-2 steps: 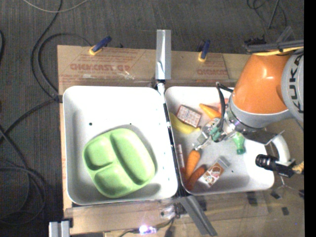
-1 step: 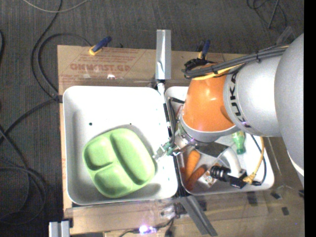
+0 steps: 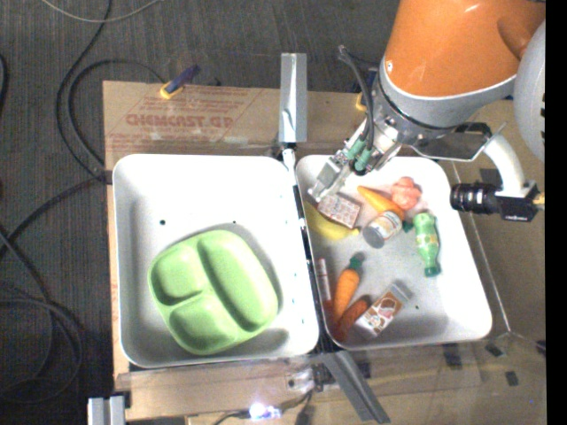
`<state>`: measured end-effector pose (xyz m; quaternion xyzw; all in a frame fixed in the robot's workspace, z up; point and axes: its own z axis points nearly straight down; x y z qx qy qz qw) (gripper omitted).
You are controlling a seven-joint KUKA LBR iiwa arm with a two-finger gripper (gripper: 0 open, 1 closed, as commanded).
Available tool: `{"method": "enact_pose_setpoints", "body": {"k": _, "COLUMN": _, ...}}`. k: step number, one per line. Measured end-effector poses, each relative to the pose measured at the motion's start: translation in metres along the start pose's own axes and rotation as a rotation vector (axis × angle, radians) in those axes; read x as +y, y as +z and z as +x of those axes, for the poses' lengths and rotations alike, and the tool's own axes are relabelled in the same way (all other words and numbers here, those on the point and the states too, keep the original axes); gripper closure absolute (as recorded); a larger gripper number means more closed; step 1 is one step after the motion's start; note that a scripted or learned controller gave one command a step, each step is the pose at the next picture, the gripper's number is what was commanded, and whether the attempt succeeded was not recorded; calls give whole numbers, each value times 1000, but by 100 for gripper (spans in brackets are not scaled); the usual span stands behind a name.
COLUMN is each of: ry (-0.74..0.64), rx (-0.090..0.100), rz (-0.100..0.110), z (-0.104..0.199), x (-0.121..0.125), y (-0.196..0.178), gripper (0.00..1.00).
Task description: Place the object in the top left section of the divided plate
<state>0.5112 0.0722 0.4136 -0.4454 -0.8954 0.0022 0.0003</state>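
A green divided plate lies in the left bin, its three sections bare. My gripper hangs over the upper left part of the right bin, just above a small pink-brown box and a yellow banana. Nothing shows between its fingers.
The right bin holds several toy foods: an orange carrot, a pink item, a grey can, a green bottle, two carrots and a small carton. A metal divider rail stands between the bins at the back.
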Motion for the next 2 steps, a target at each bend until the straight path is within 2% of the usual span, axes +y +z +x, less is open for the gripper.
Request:
{"method": "enact_pose_setpoints", "body": {"k": 1, "ry": 42, "rx": 5, "rz": 5, "z": 66, "x": 14, "y": 187, "gripper": 100}}
{"method": "enact_pose_setpoints", "body": {"k": 2, "ry": 121, "rx": -8, "rz": -23, "z": 76, "x": 32, "y": 298, "gripper": 100}}
